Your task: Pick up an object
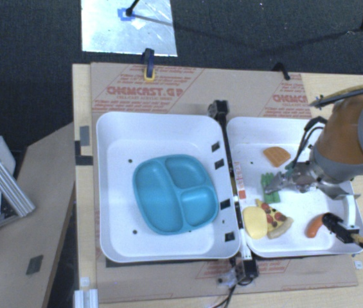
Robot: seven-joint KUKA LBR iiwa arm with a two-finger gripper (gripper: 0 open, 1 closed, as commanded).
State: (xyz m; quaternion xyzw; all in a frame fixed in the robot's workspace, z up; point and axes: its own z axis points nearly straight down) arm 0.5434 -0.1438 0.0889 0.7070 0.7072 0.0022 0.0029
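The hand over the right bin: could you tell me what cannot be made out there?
- Whether the hand grips the green item: too small and blurred in the camera view.
- What the green item is: the hand partly covers it.
- The arm: cut off by the right edge.

Red print reading "CHEMCAST" followed by "GP" runs across the brown protective sheet [187, 82] covering the worktop, behind the left bin. The same "CHEMCAST" mark repeats, slanted, on that sheet behind the right bin. Fainter red print along the sheet's front edge is too small to read.
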